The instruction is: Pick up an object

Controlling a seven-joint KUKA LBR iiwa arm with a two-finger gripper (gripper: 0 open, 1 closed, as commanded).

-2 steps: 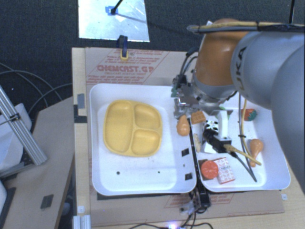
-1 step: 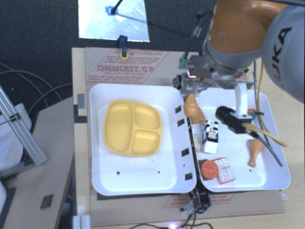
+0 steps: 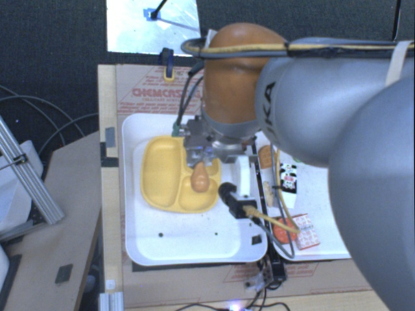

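Yellow divided plastic tray [image 3: 162, 173]: frame centre, in the shallow white bin [image 3: 149, 238]; might get dragged along.
Claw [image 3: 202, 153]: just above the tray's right side; apart or together, cannot tell.
Tan pear-shaped object [image 3: 200, 180]: on the tray beneath the claw; rounded, could slip out.

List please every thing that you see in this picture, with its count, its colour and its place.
left bin: 1, white, on the bench
right bin: 1, white, beside the left bin, mostly hidden under the arm
tray: 1, yellow, divided, in the left bin
brown object: 1, pear-shaped, on the tray's right side, just under the gripper
patterned item: 1, black and white, in the right bin
packet: 1, red and white, in the right bin, near its front
cardboard: 1, tan with red print, under the bins
sheet: 1, silvery, behind the bench
arm: 1, grey with orange band, reaching in from the right
gripper: 1, grey, over the tray
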